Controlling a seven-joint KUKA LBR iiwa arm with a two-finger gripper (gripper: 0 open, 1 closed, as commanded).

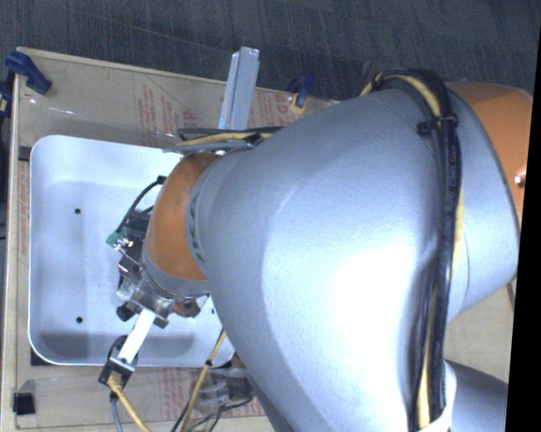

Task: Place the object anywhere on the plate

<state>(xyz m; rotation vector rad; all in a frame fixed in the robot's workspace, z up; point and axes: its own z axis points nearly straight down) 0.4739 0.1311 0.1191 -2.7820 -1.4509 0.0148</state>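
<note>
camera view: arm over the white bin, pincer's grip i cannot tell; probably reaching, next calls for careful lowering.

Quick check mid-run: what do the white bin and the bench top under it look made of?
White bin: likely moulded plastic, smooth and semi-gloss, with rounded corners and a soft sheen. Bench top: probably plywood or board, matte tan with faint red printing; cardboard is possible.
</note>
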